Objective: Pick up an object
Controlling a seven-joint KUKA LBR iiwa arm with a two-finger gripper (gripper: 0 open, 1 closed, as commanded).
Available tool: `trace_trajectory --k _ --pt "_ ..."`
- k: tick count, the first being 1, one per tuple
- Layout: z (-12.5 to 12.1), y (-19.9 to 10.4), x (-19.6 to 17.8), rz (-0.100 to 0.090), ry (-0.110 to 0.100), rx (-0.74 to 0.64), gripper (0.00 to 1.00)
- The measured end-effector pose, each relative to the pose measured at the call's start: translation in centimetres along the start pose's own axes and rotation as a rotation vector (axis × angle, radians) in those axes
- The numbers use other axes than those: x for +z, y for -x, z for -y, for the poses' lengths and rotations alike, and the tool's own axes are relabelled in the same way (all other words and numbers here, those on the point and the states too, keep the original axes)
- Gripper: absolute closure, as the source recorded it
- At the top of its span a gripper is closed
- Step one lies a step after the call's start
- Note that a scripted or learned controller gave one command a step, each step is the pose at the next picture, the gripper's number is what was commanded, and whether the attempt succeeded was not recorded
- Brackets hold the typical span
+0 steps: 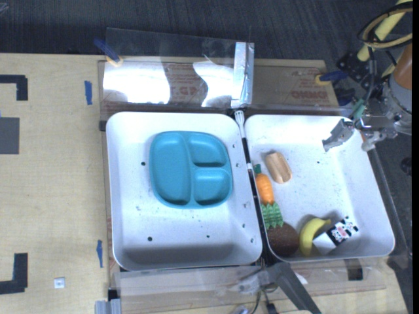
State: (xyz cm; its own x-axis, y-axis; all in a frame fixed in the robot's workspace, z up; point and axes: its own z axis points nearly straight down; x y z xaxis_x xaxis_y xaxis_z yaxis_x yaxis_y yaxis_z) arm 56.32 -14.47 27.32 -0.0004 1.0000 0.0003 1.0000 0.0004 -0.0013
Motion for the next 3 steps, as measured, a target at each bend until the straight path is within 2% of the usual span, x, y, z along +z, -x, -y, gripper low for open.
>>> trace_trajectory --k 1,2,3 --pt "-0.1 0.0 -1.1 0.001 0.003 0.000 1.00" --pt "-0.1 0.0 -1.0 0.000 0.002 0.000 0.00" --pt "0.3 -1.2 -10.3 0.002 0.009 0.109 0.00"
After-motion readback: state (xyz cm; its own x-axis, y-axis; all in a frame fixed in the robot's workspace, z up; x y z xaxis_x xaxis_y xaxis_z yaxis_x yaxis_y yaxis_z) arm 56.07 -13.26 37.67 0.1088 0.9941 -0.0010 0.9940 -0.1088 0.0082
